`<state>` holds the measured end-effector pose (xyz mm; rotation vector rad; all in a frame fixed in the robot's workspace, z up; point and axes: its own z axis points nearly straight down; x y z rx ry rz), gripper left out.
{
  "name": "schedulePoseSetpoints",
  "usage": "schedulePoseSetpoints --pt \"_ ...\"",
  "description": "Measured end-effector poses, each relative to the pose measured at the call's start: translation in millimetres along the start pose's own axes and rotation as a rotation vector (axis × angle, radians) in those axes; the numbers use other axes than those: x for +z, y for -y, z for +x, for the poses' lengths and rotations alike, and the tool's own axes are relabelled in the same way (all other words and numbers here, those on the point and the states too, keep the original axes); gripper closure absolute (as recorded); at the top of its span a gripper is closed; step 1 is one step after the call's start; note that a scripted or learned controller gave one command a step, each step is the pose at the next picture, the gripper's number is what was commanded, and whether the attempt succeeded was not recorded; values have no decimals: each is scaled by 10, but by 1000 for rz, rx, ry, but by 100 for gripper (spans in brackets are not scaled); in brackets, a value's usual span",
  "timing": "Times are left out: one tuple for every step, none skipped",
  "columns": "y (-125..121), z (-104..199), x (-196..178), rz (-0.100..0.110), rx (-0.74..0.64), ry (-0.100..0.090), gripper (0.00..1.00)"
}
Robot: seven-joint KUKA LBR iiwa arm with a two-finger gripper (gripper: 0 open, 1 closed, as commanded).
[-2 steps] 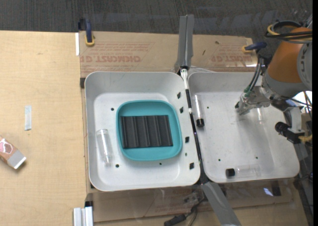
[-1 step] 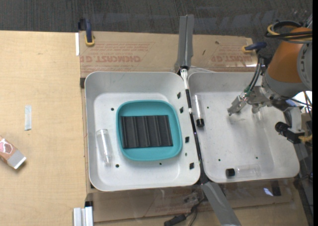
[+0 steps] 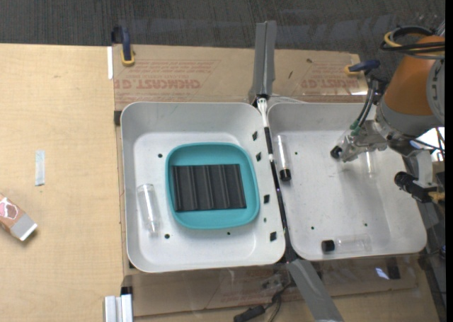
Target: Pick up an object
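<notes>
My gripper (image 3: 348, 149) hangs low over the upper right part of the right bin (image 3: 396, 243), on the grey arm with its orange band (image 3: 414, 80). A clear tube with a black cap (image 3: 282, 160) lies along that bin's left wall. Another clear tube with a black cap (image 3: 347, 245) rests near its front edge. A faint clear piece (image 3: 369, 163) lies just right of the gripper. In the left bin (image 3: 138, 129), a teal tray with a dark ridged insert (image 3: 211, 186) sits in the middle. A clear vial (image 3: 148, 207) lies to its left.
Both bins sit on cardboard (image 3: 184, 80) clamped at the back by clips (image 3: 126, 53) (image 3: 359, 68). A grey bar (image 3: 265, 59) rises between the bins at the back. On the wooden bench to the left lie a small block (image 3: 15, 218) and a clear strip (image 3: 39, 168).
</notes>
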<state>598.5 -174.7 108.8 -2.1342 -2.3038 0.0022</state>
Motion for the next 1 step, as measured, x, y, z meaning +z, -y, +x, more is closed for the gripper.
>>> schedulePoseSetpoints --pt "0 1 0 0 0 0 0"
